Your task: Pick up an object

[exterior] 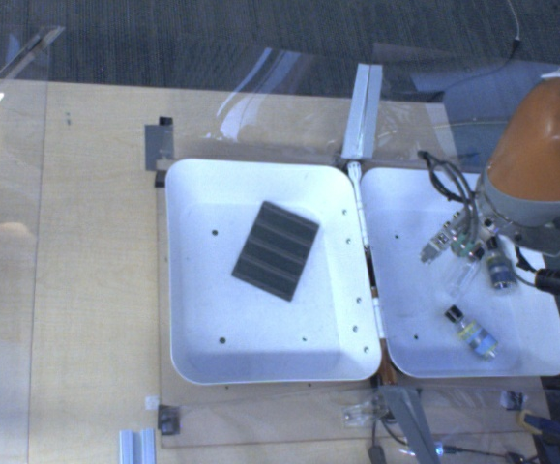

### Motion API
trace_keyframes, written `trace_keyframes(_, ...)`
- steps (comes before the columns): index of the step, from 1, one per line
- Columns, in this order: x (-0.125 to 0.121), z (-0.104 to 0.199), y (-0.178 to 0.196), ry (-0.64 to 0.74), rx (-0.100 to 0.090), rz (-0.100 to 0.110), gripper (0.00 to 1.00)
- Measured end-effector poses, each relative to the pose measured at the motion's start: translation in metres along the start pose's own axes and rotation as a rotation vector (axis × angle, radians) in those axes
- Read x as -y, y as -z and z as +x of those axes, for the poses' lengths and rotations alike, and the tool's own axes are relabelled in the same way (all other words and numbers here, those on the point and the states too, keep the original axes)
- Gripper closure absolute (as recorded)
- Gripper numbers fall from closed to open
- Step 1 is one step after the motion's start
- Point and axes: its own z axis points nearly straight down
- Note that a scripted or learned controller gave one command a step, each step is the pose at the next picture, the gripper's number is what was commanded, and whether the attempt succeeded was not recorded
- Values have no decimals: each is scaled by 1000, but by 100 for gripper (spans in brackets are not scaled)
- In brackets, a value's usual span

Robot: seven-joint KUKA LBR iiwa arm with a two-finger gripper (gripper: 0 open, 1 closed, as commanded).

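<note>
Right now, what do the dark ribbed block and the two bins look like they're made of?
Dark ribbed block: matte dark grey, ridged, no glare; probably rubber or foam, can't say which. Left bin and right bin: smooth white with a soft sheen and rounded corners, likely moulded plastic.

A dark ribbed block [276, 250] sits mid left bin [192, 346], with open floor around it.

We see a dark ribbed block [276, 250] lying tilted in the left bin [192, 336]. In the right bin [405, 346], the gripper [458, 243] hangs above a small bottle [473, 333].
</note>
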Motion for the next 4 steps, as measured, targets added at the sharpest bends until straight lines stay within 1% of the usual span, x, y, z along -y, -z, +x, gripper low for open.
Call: trace_keyframes(4, -12, -4, 31, 17, 6, -10, 100)
